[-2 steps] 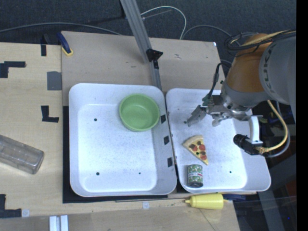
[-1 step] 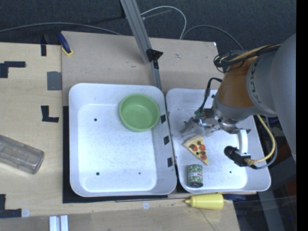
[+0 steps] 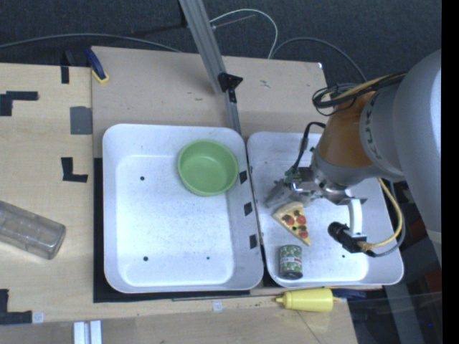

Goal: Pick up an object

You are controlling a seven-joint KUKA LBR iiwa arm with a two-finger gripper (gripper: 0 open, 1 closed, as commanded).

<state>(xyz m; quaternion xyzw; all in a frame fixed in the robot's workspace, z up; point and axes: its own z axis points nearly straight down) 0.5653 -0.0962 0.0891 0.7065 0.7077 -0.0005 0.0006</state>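
Note:
A toy pizza slice [image 3: 295, 220] lies in the middle of the right bin [image 3: 380, 264]. Just in front of it stands a small green can [image 3: 290, 261]. My gripper [image 3: 280, 193] hangs over the right bin's left half, right at the slice's upper left corner, pointing left. Its fingers look open and nothing sits between them. A green bowl [image 3: 208, 167] rests at the back right of the left bin [image 3: 143, 221].
A yellow squeeze bottle [image 3: 310, 300] lies on the bench just in front of the right bin. A clear plastic tumbler [image 3: 27, 229] lies on the bench far left. A metal pole [image 3: 208, 41] slants up from between the bins. Cables loop beside the wrist.

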